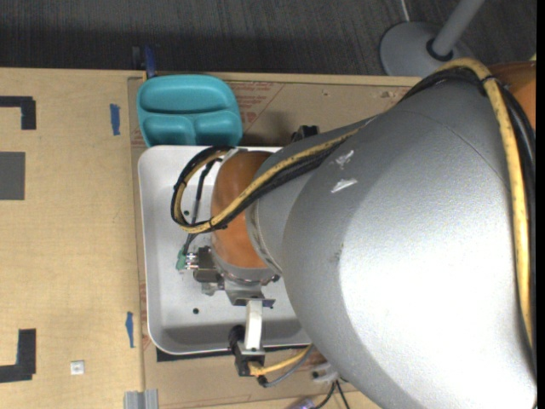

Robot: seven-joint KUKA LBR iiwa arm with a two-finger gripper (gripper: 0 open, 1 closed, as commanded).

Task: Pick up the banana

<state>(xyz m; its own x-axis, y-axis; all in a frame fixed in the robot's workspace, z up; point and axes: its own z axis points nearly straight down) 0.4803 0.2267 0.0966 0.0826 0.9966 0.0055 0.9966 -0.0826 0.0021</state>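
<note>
Grey smooth-shelled arm [409,228] looms over the glossy white bin [162,228], orange band [234,220] at its wrist. The gripper [207,273] hangs above the bin's middle, opening impossible to tell. Where the banana lies, can't tell. Rounded teal plastic moulding [189,109] sits at the far edge.

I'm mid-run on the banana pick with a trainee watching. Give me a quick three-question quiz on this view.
1. True or false: the orange band is over the white bin.
2. What colour is the moulded plastic piece at the bin's far edge? A) red B) teal C) black
3. From which side of the view does the grey arm reach in?
Key: 1 true; 2 B; 3 the right.
</note>
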